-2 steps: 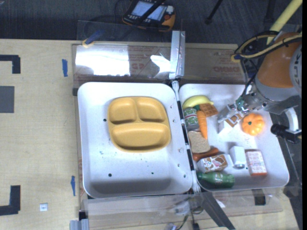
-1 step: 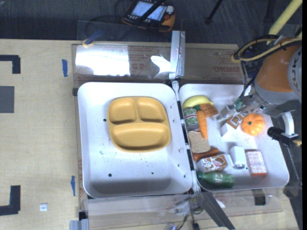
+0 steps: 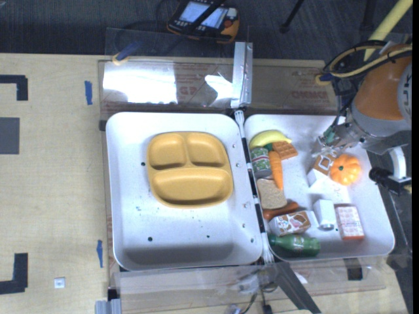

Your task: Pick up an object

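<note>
The gripper [image 3: 332, 138] hovers at the right bin's [image 3: 383, 237] far right; its grip state cannot be told. The carrot [image 3: 277, 170] lies lengthwise near the divider, tip toward the camera.

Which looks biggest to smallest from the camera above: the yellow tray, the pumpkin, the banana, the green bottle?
1. Yellow tray, by far.
2. Green bottle and banana look about alike.
3. Pumpkin, slightly smaller.

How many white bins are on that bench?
2. The left bin holds a yellow divided tray; the right bin beside it holds the toy food.
</note>
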Tool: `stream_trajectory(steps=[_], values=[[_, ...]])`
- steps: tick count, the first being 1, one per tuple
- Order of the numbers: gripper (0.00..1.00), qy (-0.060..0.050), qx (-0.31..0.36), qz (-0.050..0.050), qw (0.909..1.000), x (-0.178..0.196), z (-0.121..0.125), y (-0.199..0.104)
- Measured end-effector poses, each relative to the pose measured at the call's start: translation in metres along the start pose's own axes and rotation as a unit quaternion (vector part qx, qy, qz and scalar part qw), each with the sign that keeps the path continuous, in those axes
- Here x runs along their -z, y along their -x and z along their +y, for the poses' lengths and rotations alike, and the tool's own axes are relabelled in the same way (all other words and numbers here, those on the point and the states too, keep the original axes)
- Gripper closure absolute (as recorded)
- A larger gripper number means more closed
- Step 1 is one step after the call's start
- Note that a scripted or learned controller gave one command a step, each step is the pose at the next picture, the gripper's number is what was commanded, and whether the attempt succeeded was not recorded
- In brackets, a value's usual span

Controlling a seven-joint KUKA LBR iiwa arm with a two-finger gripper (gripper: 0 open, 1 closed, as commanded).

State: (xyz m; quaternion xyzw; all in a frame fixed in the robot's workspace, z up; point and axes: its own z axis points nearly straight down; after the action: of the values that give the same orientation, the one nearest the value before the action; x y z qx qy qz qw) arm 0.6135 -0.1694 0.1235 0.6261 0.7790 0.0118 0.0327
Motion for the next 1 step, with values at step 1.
stream_trajectory(steps=[1], values=[[1.0, 0.0, -0.071, 0.003, 0.9975, -0.0113, -0.0284, -0.01]])
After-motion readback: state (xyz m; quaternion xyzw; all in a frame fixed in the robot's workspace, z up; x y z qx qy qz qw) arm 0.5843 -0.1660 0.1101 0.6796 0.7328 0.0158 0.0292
